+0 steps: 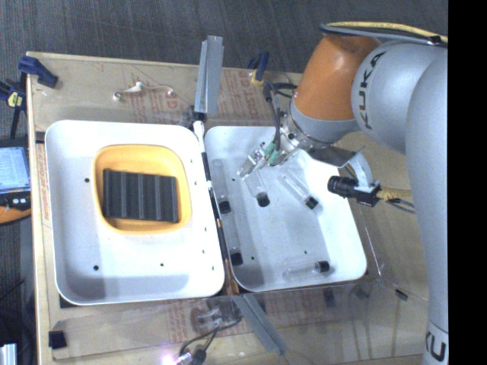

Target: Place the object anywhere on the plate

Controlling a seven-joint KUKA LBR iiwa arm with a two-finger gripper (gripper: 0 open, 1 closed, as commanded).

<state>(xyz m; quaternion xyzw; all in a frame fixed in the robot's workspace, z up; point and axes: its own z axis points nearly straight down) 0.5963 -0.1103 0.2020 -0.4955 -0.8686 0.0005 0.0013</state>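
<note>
- My hand (pixel 268 156) hangs low over the top part of the right bin (pixel 358 268), at the end of the big grey arm (pixel 380 90).
- I cannot tell if the hand is open or closed. The tip is see-through and blurry from up here.
- Three clear tubes with black caps lie in this bin.
- One tube (pixel 257 188) is just below the hand, and it looks like it is touching the tip or very near it. I cannot tell which.
- A second tube (pixel 300 190) lies near the hand, below it and toward the arm.
- A third tube (pixel 304 268) lies well away, by the bin's bottom edge.
- I think the thing to move is one of these tubes, most likely the one closest to the hand.
- The yellow plate (pixel 141 154) sits in the other bin (pixel 68 226), far from the hand, across the wall between the two bins.
- A dark ridged block (pixel 141 196) already lies on the plate and covers most of its middle.
- I think I am at the picking-up step. Nothing from this bin has reached the plate yet.
- Next I need a sure grip on a tube. It is round and smooth, so it could roll or slip.
- Then I need to lift it high enough to clear the wall and carry it over to the plate.
- I can let it go on the yellow part or on top of the block.
</note>
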